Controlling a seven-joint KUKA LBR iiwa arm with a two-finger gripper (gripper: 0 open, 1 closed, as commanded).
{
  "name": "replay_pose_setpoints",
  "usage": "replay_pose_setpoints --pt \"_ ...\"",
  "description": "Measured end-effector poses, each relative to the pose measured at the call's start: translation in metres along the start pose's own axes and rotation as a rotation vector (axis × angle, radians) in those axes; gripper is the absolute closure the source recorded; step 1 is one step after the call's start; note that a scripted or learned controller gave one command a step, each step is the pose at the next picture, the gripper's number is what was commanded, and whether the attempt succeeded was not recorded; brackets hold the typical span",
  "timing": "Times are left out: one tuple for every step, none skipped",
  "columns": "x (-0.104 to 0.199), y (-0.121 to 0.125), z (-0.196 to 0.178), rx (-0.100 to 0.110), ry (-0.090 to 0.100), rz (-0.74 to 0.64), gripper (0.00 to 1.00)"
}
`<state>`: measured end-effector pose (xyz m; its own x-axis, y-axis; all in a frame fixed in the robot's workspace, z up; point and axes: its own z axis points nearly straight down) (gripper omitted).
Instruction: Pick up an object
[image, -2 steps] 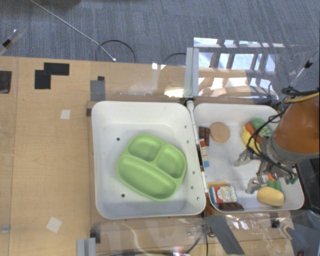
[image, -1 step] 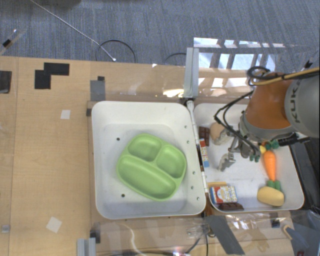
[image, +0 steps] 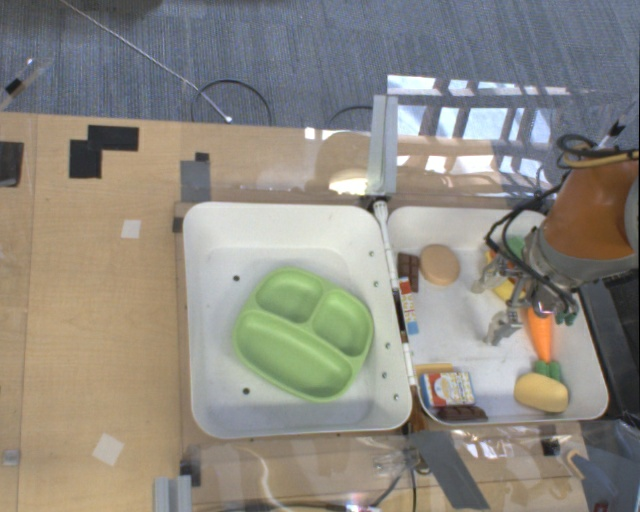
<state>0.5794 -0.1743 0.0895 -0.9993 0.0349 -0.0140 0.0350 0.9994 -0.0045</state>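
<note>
The objects for picking lay in the right bin (image: 432, 232), and the gripper (image: 512, 308) hung over the right half of this bin, above its middle. Its metal fingers (image: 498, 328) pointed down and a little to the left, but cables and small yellow and green parts crowded around them, so I cannot tell if they were wide or narrow, and nothing was clearly seen between them. Just to the right of the gripper lay an orange carrot (image: 541, 338), with its length running from far to near. At the near end of the carrot, touching it or almost touching, was a yellow object (image: 541, 392) of rounded shape, close to the near right corner of the bin. To the left of the gripper, in the far part of the bin, lay a round tan disc (image: 439, 265), apart from the fingers. A dark brown bar (image: 409, 272) lay beside the disc, along the left wall of the bin. In the near left corner stood a small box with a colourful picture (image: 447, 385), and a dark piece (image: 459, 411) lay just at its near side. The arm (image: 598, 215), with its orange band, came in from the right over the bin edge. The left bin (image: 210, 250) held a green divided plate (image: 303, 333) with three compartments, lying in its middle, slightly turned. Both bins sat on a light wooden bench (image: 90, 330)
</note>
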Motion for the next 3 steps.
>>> replay_pose_setpoints --pt "0.073 -0.037 -0.002 0.0 0.001 0.022 0.0" --pt "0.017 -0.031 0.0 -0.002 -0.001 0.002 0.0" --pt "0.012 -0.031 -0.016 0.002 -0.017 -0.004 1.0"
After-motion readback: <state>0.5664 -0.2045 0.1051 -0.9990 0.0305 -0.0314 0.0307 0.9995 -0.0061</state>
